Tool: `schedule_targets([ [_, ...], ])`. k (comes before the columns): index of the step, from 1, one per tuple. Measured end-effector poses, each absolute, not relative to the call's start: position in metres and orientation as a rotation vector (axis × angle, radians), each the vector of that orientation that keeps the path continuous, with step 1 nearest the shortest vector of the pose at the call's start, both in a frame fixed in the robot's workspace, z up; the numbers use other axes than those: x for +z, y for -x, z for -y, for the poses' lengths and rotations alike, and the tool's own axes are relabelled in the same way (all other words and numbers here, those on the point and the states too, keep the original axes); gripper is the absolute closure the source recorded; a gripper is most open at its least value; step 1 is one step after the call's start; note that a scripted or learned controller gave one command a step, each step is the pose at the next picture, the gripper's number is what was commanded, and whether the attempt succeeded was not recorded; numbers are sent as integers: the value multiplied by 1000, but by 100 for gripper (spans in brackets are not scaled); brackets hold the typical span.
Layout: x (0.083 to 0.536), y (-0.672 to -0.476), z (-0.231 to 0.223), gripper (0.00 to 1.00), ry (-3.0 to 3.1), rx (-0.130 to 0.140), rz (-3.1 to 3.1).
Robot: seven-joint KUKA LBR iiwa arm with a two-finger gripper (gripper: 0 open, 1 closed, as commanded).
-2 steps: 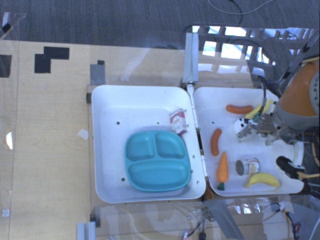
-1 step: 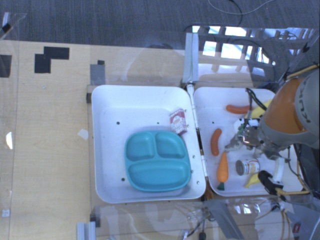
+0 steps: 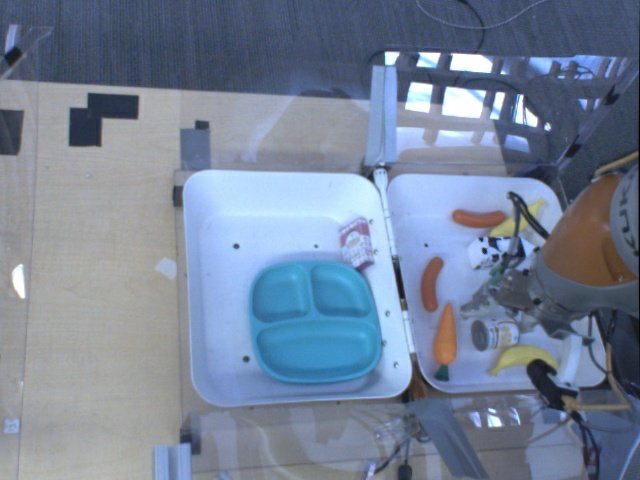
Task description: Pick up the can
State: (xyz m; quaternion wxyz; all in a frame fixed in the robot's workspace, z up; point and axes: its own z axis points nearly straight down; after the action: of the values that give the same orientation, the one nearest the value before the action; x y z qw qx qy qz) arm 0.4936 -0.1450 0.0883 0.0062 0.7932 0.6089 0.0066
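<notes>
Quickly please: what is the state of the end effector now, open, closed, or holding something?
End effector: cannot be told; it sits just above the can in the right bin.

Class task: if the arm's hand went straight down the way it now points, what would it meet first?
Most likely the can, lying on its side in the right bin just under the hand. Depth is hard to judge from this slanted view, so it may touch the banana beside it.

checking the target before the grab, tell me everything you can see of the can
The can is small, looks like metal with a pale label and a dark round end facing the carrot. It lies on its side in the right bin, near its front edge, between the carrot and a banana. The gripper hangs right above it; contact is unclear.
</notes>
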Motion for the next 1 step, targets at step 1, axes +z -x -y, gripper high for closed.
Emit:
schedule_targets([
  [1, 97, -496, 145, 100, -2479, 24, -1905],
])
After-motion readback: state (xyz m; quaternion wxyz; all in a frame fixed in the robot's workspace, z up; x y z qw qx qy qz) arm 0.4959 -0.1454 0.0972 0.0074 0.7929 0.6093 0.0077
